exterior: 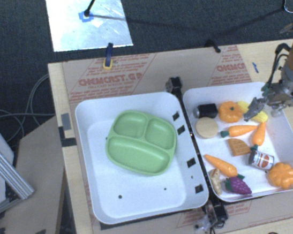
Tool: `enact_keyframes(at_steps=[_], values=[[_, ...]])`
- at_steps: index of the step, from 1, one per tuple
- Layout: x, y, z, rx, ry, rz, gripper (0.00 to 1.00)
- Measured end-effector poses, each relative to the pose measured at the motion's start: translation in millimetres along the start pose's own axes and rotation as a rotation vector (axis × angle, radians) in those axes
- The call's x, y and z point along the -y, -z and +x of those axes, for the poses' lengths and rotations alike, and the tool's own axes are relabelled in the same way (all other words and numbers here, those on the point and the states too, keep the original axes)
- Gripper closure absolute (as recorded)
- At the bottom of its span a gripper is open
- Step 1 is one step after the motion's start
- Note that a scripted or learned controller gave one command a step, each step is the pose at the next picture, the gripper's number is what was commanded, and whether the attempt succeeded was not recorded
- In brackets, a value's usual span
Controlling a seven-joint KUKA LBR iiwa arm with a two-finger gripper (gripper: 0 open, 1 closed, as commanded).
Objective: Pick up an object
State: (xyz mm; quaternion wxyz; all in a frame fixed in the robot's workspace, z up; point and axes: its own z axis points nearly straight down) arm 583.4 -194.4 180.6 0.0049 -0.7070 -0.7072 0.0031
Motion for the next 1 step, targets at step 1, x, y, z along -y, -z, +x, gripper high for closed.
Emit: enact_keyframes(at_steps=[1], values=[[-3.2, 7.6, 0.3, 0.003, 0.003, -0.013, 0.0]])
